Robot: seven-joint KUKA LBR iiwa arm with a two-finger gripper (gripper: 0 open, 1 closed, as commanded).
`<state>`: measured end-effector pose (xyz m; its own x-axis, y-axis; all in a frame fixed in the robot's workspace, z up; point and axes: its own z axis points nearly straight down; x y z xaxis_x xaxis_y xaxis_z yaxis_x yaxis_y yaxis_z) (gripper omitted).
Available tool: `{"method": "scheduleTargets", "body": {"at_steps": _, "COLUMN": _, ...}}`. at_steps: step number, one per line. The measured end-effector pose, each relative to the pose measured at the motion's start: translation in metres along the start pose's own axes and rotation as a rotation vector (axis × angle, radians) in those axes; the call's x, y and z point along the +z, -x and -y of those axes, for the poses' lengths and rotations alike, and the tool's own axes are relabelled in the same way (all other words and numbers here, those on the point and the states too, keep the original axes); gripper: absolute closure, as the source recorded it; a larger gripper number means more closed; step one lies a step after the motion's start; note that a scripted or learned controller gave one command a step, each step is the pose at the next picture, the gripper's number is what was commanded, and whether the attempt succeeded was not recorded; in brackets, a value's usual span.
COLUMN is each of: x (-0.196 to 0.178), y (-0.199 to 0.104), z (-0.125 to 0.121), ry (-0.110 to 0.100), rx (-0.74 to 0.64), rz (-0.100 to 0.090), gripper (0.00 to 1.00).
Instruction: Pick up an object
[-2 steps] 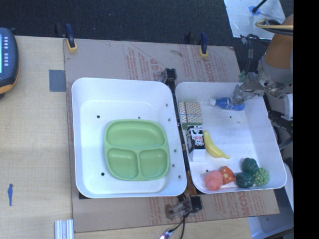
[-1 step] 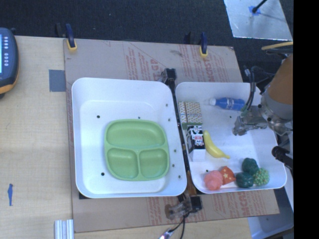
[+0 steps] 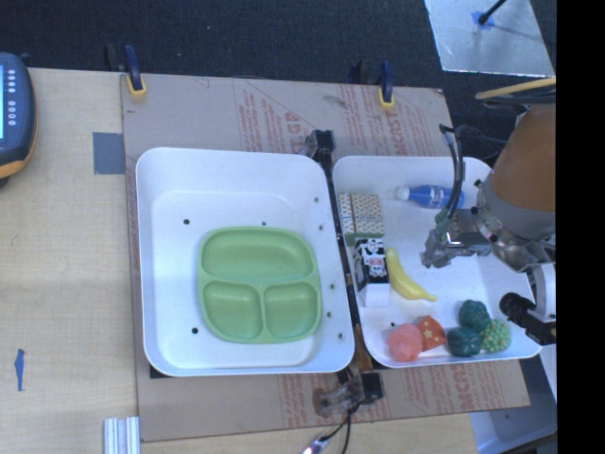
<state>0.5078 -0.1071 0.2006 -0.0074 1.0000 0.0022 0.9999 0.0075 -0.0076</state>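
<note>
Banana (image 3: 408, 279) lay in the right bin (image 3: 406, 170), just to the camera-left of the gripper (image 3: 442, 249) and a little nearer the front edge, with its long axis slanted from upper left to lower right. Whether the gripper was open or closed could not be told, and nothing was visible between its tips.

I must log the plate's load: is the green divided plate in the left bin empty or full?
Empty. All three compartments of the green divided plate show bare green surface; the toys lie in the right bin.
</note>
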Motion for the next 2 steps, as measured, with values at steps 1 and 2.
{"method": "scheduleTargets", "body": {"at_steps": 1, "x": 0.009, "y": -0.023, "z": -0.042, "ry": 0.007, "rx": 0.0, "rz": 0.003, "gripper": 1.0}}
{"method": "scheduleTargets", "body": {"at_steps": 2, "x": 0.007, "y": -0.08, "z": -0.138, "ry": 0.014, "rx": -0.003, "rz": 0.002, "gripper": 1.0}}
